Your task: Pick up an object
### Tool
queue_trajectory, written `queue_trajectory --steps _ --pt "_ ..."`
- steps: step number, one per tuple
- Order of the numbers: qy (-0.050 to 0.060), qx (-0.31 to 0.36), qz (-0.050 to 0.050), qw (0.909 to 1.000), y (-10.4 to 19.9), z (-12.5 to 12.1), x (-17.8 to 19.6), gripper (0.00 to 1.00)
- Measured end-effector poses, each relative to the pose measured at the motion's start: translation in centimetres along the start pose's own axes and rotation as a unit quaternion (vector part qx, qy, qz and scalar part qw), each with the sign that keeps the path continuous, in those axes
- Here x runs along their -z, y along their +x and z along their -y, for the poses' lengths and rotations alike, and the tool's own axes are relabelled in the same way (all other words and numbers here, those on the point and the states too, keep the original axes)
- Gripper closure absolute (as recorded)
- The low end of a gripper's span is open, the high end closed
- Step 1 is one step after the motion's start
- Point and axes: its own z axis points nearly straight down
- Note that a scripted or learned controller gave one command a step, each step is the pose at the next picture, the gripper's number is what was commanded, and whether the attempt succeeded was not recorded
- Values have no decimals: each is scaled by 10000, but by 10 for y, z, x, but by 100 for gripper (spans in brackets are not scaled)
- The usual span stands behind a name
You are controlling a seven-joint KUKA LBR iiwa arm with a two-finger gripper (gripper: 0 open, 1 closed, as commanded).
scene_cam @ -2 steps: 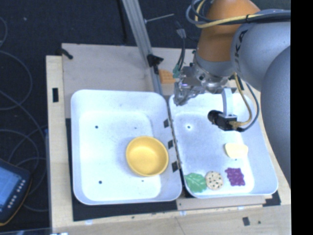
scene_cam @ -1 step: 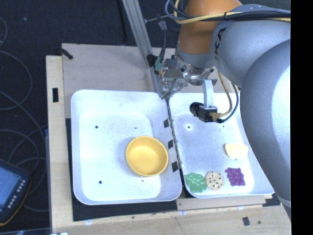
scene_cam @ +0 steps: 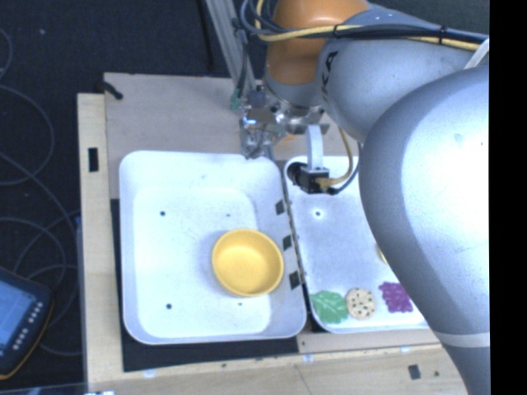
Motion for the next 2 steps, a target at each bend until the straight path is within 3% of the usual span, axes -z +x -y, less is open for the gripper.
queue_trajectory --steps 1,2 --pt "-10 -3 0 10000 4 -1 19 100" --pt "0 10 9 10000 4 -1 18 0"
